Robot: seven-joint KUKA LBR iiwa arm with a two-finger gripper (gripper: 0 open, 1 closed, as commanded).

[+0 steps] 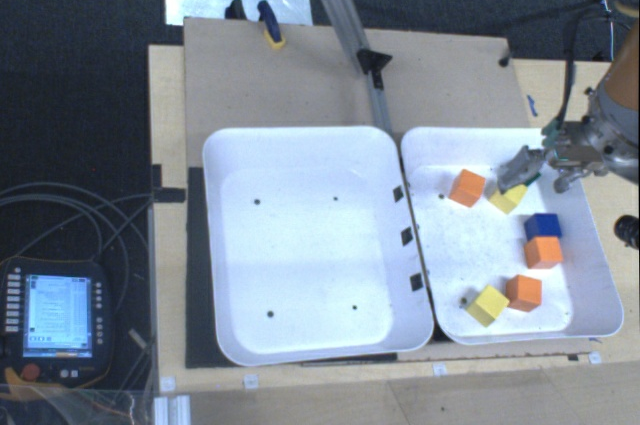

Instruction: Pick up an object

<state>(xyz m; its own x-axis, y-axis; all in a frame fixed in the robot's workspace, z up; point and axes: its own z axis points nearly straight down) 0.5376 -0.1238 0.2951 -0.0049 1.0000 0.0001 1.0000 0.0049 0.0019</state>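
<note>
End effector over yellow block

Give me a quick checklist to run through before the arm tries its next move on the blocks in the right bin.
1. Gripper over the right bin: ok.
2. Target chosen: ok, the gripper sits at the yellow block near the back.
3. Block between the fingers: cannot tell, the gripper hides its top.
4. Room around the target: not ok, an orange block lies close beside it.
5. Other blocks out of the way: ok, the blue block and the rest lie nearer the front.
</note>
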